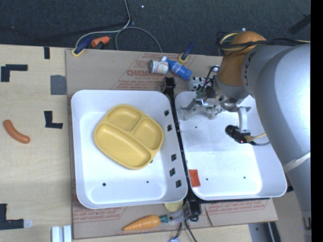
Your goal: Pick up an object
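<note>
Plate [129, 135], yellow and three-sectioned, lies tilted in the left bin [86, 185], toward its 12 o'clock half. Right bin [252, 185] holds the gripper [202, 106] at its 11 o'clock corner; finger state cannot be determined, the arm [282, 84] obscuring much. Surroundings: toy carrot [143, 223] at 6 o'clock, sausage [16, 131] at 9 o'clock, bottle [170, 67] at 12 o'clock.

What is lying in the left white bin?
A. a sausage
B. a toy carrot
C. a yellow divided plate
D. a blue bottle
C: the yellow divided plate rests inside the left bin, while the carrot lies on the board below it.
</note>
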`<state>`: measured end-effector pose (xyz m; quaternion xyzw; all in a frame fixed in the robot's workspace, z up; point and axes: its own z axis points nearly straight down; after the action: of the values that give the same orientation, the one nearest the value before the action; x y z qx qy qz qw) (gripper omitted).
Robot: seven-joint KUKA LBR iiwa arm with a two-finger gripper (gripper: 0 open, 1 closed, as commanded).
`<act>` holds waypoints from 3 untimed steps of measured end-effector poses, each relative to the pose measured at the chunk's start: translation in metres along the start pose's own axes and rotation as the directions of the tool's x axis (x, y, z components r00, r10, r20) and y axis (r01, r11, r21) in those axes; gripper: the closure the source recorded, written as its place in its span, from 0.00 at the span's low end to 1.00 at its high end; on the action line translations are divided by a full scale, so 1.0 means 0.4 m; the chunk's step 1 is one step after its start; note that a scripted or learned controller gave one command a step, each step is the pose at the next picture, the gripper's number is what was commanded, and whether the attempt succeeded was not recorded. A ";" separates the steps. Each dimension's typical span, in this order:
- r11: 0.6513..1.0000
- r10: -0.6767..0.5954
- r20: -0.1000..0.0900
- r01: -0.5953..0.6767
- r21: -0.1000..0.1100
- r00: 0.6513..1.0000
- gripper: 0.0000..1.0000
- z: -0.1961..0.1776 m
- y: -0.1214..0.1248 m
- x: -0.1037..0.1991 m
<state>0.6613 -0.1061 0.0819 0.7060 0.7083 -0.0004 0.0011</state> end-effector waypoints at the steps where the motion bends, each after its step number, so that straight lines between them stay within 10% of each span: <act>1: 1.000 0.002 -0.001 -0.002 0.000 1.000 0.00 -0.009 0.019 0.029; 2: 1.000 0.004 -0.005 -0.004 0.003 1.000 0.00 -0.270 -0.346 0.103; 3: 1.000 -0.001 -0.002 0.001 -0.003 1.000 0.00 -0.256 -0.146 0.128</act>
<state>0.6027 -0.0547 0.1840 0.7056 0.7086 0.0012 0.0015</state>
